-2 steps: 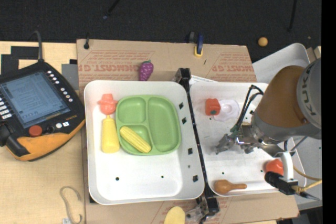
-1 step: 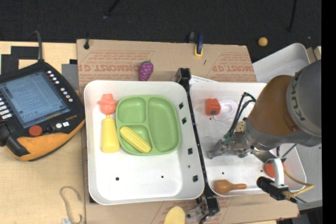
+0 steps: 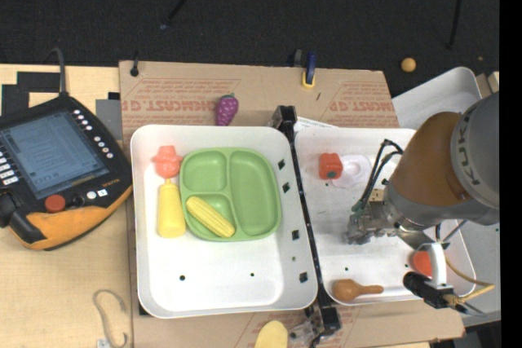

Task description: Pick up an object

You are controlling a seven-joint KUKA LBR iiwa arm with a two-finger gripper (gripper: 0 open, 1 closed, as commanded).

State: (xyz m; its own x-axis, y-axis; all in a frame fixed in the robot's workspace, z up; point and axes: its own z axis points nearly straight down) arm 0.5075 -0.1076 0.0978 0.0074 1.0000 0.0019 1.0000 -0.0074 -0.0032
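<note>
My gripper [image 3: 361,231] hangs low over the middle of the right bin [image 3: 326,261], under the grey and orange arm. An orange-red toy [image 3: 329,165] lies at the back of that bin, beside a clear plastic piece [image 3: 356,169]. A brown wooden spoon-like toy [image 3: 356,289] rests at the bin's front edge. A red toy [image 3: 422,261] sits to the gripper's right, partly hidden by the arm's fittings. I see nothing between the gripper and the bin floor.
The left bin [image 3: 212,277] holds a green divided plate [image 3: 253,208] with a corn cob [image 3: 210,216], plus a yellow bottle [image 3: 170,209] and a pink toy [image 3: 166,162]. Purple grapes [image 3: 227,108] lie on the cardboard behind. A teach pendant [image 3: 57,167] sits far left.
</note>
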